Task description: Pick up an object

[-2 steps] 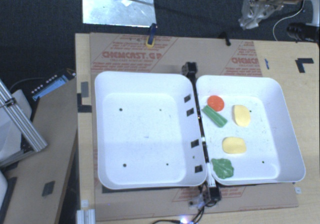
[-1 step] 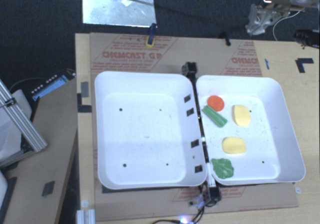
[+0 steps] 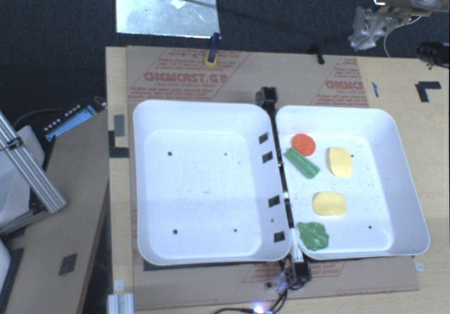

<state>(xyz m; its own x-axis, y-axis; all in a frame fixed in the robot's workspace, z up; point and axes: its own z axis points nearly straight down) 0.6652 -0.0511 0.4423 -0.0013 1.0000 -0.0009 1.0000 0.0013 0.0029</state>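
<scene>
The gripper [image 3: 367, 33] hangs at the frame's upper right, nothing in hand, jaws unreadable, so it must next descend toward the right bin [image 3: 404, 165], perhaps the red disc [image 3: 303, 143].

Five toys are lying in the right bin [image 3: 404, 165]: a red circle [image 3: 303, 143], green stick [image 3: 301, 163], two yellow pieces, green lump [image 3: 313, 235].

1. One fixed camera, high above the bench [image 3: 119, 165], looks down at a slant.
2. Far enough to frame both white bins [image 3: 204, 186] whole, side by side.
3. Arm's gripper [image 3: 365, 31] enters near 1 o'clock.
</scene>
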